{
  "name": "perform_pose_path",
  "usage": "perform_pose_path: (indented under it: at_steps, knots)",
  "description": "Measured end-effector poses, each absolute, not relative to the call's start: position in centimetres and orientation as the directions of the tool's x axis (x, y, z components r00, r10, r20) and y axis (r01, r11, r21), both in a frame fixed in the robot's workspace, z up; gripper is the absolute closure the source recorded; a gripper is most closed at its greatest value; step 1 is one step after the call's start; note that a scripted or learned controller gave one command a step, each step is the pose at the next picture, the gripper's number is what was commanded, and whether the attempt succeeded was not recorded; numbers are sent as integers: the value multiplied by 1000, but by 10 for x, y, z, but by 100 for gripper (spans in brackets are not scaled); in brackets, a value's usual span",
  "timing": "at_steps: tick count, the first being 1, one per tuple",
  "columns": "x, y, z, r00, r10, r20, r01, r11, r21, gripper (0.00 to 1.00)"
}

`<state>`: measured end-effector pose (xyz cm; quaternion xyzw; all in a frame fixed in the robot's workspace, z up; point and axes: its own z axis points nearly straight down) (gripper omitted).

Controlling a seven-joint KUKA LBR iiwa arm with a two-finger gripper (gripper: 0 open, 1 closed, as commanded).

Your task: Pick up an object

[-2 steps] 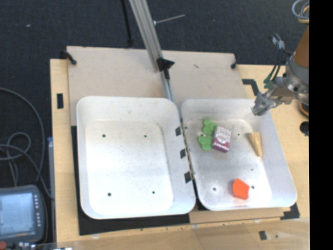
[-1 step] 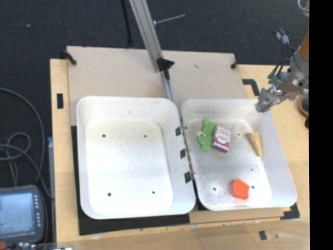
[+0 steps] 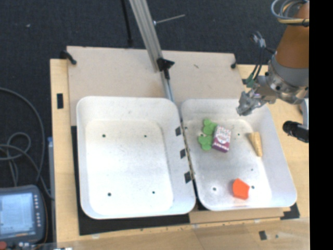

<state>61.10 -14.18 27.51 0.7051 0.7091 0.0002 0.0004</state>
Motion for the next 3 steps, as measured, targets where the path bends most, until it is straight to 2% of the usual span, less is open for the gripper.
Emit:
perform_pose_path:
  at_steps: [1,2,3]
  knots:
    - [616,-81,275,-7,1000,1,1000,7,2,100]
    - [630,-29,265,-7,1000,0,1000,7,2,100]
    - [626,22,249,-6,1000,1,1000,6,-1,100]
